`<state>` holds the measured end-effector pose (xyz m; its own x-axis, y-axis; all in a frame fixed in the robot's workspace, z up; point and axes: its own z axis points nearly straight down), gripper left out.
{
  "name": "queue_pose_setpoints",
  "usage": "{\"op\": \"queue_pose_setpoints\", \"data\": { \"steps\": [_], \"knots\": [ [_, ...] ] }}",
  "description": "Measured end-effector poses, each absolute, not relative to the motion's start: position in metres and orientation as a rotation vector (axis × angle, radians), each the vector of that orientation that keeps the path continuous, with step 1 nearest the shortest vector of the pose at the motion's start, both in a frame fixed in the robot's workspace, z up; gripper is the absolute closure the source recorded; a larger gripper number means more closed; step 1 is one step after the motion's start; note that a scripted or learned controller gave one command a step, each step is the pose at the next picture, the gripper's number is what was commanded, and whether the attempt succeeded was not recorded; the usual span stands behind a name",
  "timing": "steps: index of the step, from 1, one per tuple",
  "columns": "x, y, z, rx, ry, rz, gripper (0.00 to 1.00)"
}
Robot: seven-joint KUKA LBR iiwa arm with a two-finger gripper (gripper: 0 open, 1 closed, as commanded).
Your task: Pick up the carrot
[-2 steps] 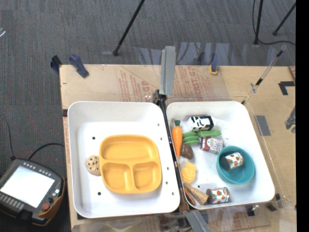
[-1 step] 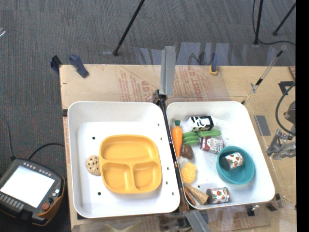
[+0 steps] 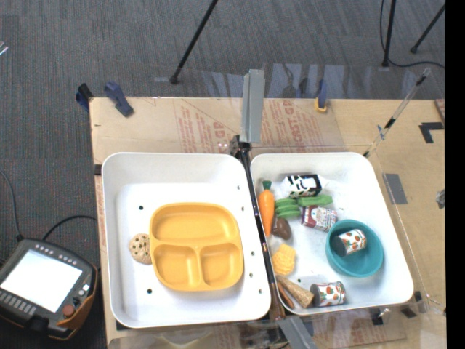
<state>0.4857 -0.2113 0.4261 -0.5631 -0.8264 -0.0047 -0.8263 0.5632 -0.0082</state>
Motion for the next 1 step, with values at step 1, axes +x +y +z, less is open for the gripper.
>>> {"op": "queue_pose_setpoints", "data": {
  "steps": [1],
  "knots": [
    [0.4777,-0.2095,0.3501,-1.722,2.627,0.010,1.00]
  ]
}}
